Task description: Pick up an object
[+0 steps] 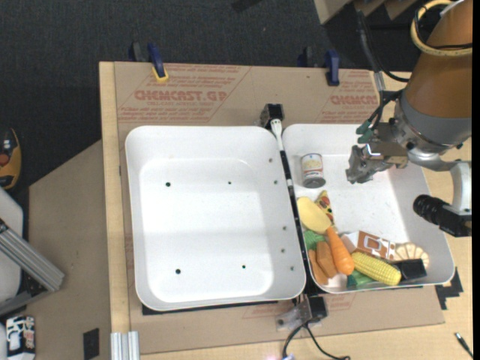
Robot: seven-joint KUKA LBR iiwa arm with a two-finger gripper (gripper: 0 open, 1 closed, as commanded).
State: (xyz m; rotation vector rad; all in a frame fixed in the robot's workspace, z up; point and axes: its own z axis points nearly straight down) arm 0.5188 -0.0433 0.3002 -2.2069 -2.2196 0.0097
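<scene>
My gripper point(361, 169) hangs over the upper middle of the right bin point(375, 208), just right of a small upright can point(313, 169) with a pale label. Nothing shows between its fingers. Along the bin's left and lower sides lie toy foods: a yellow pear-like piece point(314, 213), an orange carrot point(340, 252), a yellow corn cob point(377, 268), a green item point(361, 280) and a brown-and-white box point(376, 244). A dark block point(411, 269) sits at the lower right.
The left bin point(206, 216) sits beside the right one on a cardboard sheet point(187, 88) held by blue clamps point(157, 60). A black bracket point(271, 115) sits between the bins at the top. The arm's grey and orange body point(442, 66) fills the upper right.
</scene>
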